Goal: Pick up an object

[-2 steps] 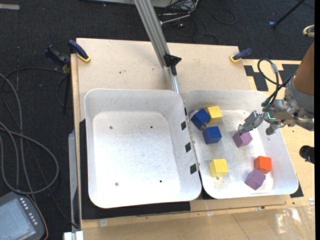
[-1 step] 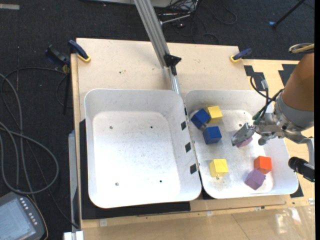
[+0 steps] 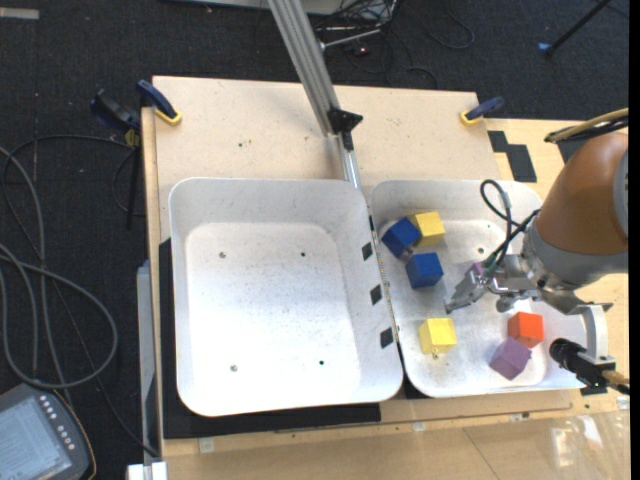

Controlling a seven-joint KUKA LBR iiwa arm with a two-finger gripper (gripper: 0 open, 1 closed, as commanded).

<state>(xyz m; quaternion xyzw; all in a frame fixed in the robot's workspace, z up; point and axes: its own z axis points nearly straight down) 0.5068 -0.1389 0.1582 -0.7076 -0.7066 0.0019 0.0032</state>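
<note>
The pale speckled wooden worktop (image 3: 260,138) carries two shallow white plastic bins touching side by side: the left bin (image 3: 270,288) and, right of it, the right bin (image 3: 470,228). Beyond the left bin, yellow-tipped blue clamps (image 3: 160,103) grip the worktop's far corners.

No readable text, label, brand or number shows on anything here

The left bin (image 3: 270,298) offers wide open floor. In the right bin (image 3: 455,193), blocks crowd the space: two blue cubes (image 3: 412,253) touching a yellow cube (image 3: 430,226) near the divider, another yellow block (image 3: 437,334) toward the near rim, orange (image 3: 526,326) and purple (image 3: 510,358) blocks close together, with a bare gap mid-floor
</note>
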